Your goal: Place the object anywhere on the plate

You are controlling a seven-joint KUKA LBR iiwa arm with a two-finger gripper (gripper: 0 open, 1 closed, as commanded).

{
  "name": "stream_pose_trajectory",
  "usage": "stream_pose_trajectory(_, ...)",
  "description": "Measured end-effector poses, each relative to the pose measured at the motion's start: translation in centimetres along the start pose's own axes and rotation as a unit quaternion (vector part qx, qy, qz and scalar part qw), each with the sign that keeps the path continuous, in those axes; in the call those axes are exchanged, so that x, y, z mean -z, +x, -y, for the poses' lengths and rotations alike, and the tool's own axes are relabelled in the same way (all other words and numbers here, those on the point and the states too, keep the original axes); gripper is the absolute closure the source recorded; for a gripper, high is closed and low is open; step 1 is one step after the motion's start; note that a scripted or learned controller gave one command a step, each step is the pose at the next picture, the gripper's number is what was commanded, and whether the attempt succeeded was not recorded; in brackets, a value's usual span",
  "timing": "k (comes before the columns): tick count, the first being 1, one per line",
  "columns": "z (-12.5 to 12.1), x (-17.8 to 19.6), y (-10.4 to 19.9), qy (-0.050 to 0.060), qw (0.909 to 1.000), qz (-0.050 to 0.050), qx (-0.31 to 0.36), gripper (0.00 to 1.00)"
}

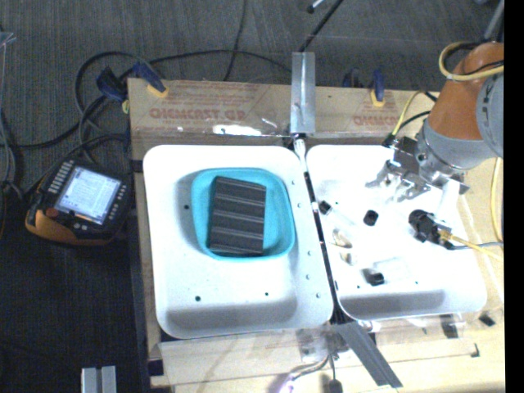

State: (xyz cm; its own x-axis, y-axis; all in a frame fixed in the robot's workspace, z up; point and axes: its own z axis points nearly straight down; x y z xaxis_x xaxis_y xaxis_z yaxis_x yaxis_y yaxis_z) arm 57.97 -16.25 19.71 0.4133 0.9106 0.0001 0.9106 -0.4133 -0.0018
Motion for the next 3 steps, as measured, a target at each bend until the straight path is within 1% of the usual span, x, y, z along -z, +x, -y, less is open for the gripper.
stream_pose_trajectory(1, 0.0, 0.0, 0.0, 0.0, 1.0, 0.0, 0.0, 0.0)
stream_pose_trajectory(2, 7.0, 2.0, 2.3, 0.001, 1.0, 0.001, -0.008, 0.0)
stream_pose_trajectory(3, 10.1, -1.5, 10.5, 0.002, 0.9973, 0.001, -0.073, 0.0)
